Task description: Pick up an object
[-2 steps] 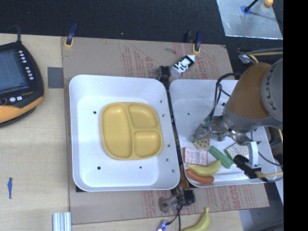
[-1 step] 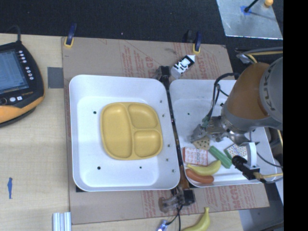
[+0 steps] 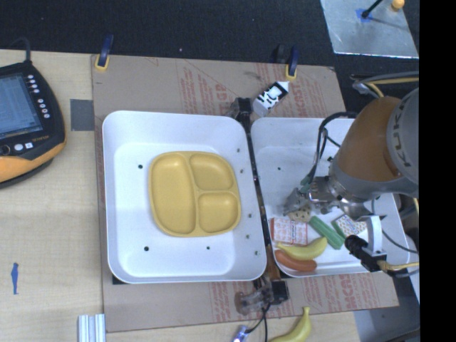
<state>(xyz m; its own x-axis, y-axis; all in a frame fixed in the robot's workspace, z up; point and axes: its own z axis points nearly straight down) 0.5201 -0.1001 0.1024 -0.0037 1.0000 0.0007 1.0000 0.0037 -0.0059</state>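
The tool (image 3: pixel 305 204) hangs low in the right bin (image 3: pixel 285 144), just beside a red-and-white packet (image 3: pixel 288 229), a banana (image 3: pixel 305 249), a sausage (image 3: pixel 294 261) and a green stick (image 3: pixel 325 229) crowding the near edge; I cannot tell its grip. The left bin (image 3: pixel 121 191) holds a smooth yellow divided plate (image 3: pixel 194 192), with bare floor around it.

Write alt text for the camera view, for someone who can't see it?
A grey and orange robot arm reaches into the right white bin, its gripper low over a banana, a sausage and small packets. The left bin holds a yellow divided tray.
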